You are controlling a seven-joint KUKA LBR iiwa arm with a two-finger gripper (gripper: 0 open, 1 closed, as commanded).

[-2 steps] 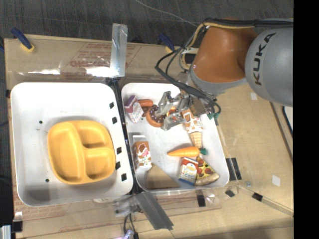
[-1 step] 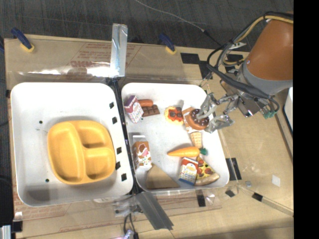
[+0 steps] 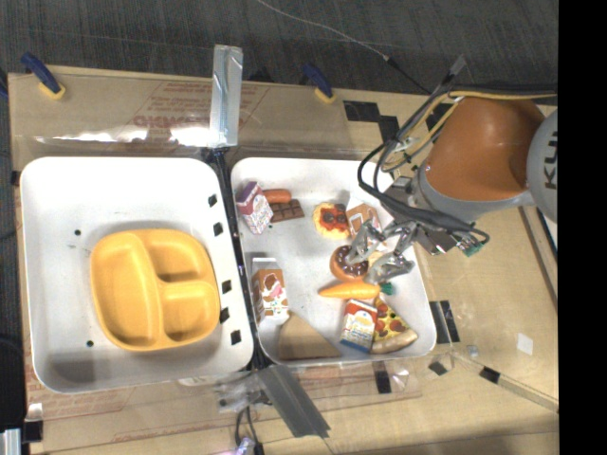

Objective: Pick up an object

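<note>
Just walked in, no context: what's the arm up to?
The grey KUKA arm has its two-finger gripper low in the right white bin, over the chocolate toy doughnut and the orange toy carrot. Nothing is visibly held. The yellow divided plastic tray sits in the left white bin.

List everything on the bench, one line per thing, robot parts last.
left bin: one, white, left half of the bench.
right bin: one, white, beside the left bin.
divided plate: one, yellow, in the left bin.
small cartons: three, mixed colours, right bin: one upper left, one lower left, one lower right.
chocolate bar: one, brown, next to the upper carton.
sausage: one, reddish brown, above the chocolate bar.
carrot: one, orange, right bin centre.
pizza slice: one, lower right corner of the right bin.
clamps: two, blue with yellow tips, back edge.
claw: one, metal, low over the toys in the right bin.
arm: one, grey with orange band, from the right.
</note>
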